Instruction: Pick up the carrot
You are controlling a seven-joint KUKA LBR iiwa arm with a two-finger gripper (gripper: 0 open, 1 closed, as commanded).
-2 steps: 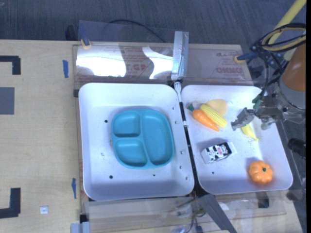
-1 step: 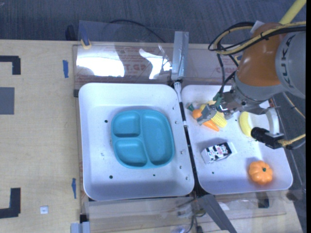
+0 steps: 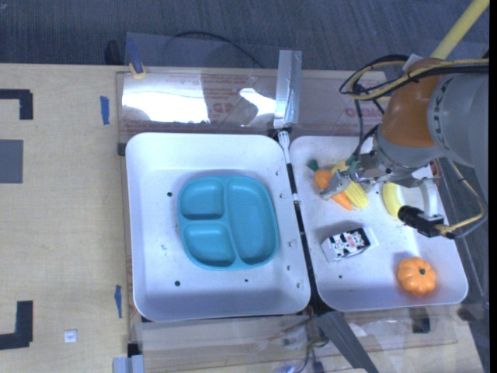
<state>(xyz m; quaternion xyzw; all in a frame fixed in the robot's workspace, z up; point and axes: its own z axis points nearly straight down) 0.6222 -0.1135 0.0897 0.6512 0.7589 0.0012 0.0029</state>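
- Two white bins sit side by side on the wooden bench; the left bin carries a blue divided plate.
- By the right bin's upper-left corner lies the carrot; the gripper is down beside it, grip not discernible.
- Near its lower-right corner: a small pumpkin.

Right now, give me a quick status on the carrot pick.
Tool low in right bin, at the carrot. No grasp visible. Corn crowds the carrot; pumpkin and card sit apart.
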